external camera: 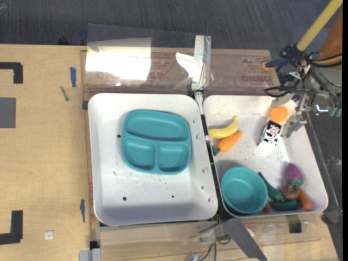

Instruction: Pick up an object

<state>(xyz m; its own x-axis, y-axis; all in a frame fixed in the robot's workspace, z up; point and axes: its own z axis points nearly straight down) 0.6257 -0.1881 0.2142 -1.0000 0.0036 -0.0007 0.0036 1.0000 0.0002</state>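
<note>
Two shallow white bins sit side by side on the counter (pixel 38 162). The left bin (pixel 103 200) carries a teal divided plate (pixel 156 141) with three compartments, lying a little toward 12 o'clock of that bin's middle; bare white floor runs around it, widest at 6 o'clock. The right bin (pixel 318 189) is busier. A yellow banana (pixel 225 128) and an orange carrot (pixel 230 141) lie touching each other at 9 o'clock, close against the wall shared with the left bin. A teal bowl (pixel 243 188) stands upright at 7 o'clock, near the front rim. At 5 o'clock a purple toy (pixel 293 173), a dark green piece (pixel 283 199) and a small orange piece (pixel 305 200) cluster in the corner, just beside the bowl. At 1 o'clock an orange ball (pixel 279 114) sits touching a small black-and-white carton (pixel 270 134). The gripper (pixel 296 125) hangs at 2 o'clock over the right bin's far rim, just beside the carton and ball; nothing shows between its fingers, and whether they are spread or closed cannot be told. The middle of the right bin is open floor.
</note>
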